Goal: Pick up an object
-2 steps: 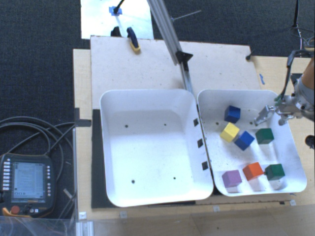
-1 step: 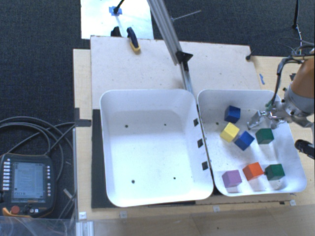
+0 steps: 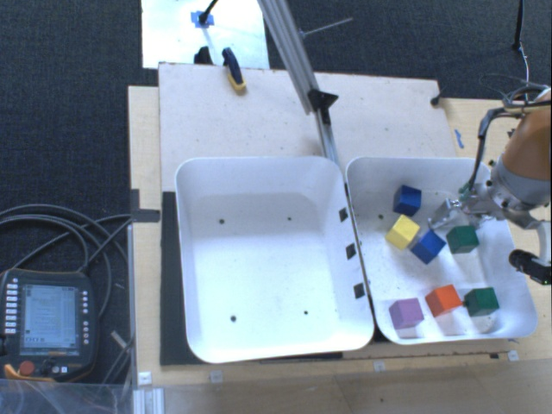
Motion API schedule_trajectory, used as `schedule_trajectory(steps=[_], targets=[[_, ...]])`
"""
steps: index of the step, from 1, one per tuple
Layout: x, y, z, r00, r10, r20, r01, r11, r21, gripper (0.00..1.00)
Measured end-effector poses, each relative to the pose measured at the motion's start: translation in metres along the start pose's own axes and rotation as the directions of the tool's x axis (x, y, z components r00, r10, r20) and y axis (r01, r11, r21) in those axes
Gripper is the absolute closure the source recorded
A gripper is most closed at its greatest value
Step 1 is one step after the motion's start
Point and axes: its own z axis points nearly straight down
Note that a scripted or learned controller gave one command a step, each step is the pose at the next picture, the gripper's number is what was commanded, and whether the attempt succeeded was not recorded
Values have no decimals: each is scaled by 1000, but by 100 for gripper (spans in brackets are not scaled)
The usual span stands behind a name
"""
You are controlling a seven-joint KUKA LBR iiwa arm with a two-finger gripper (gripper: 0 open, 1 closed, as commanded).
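Note:
The right bin [image 3: 371, 179] holds several small cubes. A blue cube [image 3: 407, 200] lies toward the back, with a yellow cube [image 3: 402, 231] and a second blue cube [image 3: 428, 246] touching in the middle. A dark green cube [image 3: 463, 238] sits just right of them. Along the front wall are a purple cube [image 3: 406, 313], an orange cube [image 3: 444, 300] and another green cube [image 3: 481, 301]. My gripper [image 3: 457, 216] hangs low over the bin's right half, directly behind and above the dark green cube, and its metal tip is partly blurred against the white floor.
The left bin [image 3: 194, 197] stands beside the right one, sharing a middle wall. A slanted metal rail [image 3: 289, 46] crosses the board behind the bins. A teach pendant [image 3: 47, 317] with cables lies at the far left. The arm's orange band [image 3: 528, 149] fills the right edge.

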Motion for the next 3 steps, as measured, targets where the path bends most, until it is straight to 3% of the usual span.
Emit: schedule_trajectory(steps=[1,3], targets=[[0,1,-12,1000,-2,2,2,1000,-4,100],[0,12,-107,1000,-2,1,2,1000,-6,100]])
